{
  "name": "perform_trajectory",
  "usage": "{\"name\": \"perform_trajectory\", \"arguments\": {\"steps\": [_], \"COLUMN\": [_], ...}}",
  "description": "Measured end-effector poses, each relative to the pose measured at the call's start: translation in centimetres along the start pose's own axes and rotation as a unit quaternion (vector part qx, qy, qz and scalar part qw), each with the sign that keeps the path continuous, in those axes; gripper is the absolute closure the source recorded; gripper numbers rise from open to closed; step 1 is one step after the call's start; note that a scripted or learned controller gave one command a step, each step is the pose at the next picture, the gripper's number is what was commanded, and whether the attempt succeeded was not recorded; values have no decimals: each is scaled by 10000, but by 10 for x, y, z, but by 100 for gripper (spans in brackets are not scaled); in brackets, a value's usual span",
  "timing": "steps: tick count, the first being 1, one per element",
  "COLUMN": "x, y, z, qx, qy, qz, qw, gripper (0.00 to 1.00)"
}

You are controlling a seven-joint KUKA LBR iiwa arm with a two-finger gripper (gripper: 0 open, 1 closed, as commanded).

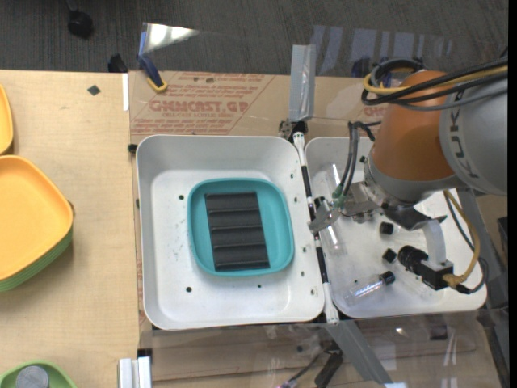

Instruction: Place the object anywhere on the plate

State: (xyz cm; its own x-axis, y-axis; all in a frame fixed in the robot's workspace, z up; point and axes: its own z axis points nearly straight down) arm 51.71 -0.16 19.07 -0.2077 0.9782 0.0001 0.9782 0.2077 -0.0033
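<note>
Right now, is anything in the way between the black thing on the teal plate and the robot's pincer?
The black ridged object already lies on the teal plate in the left bin. The pincer hangs near the raised rims where the two bins meet; those rims lie between them.

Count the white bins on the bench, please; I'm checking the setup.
2. The left bin holds a teal plate with a black object on it. The right bin sits beside it, partly covered by the arm.
</note>
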Motion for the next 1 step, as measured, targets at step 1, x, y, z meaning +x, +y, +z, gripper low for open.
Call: {"name": "perform_trajectory", "arguments": {"steps": [1], "x": [-22], "y": [6], "z": [-33], "qx": [-4], "qy": [-4], "qz": [309], "qw": [9995], "gripper": [0]}}
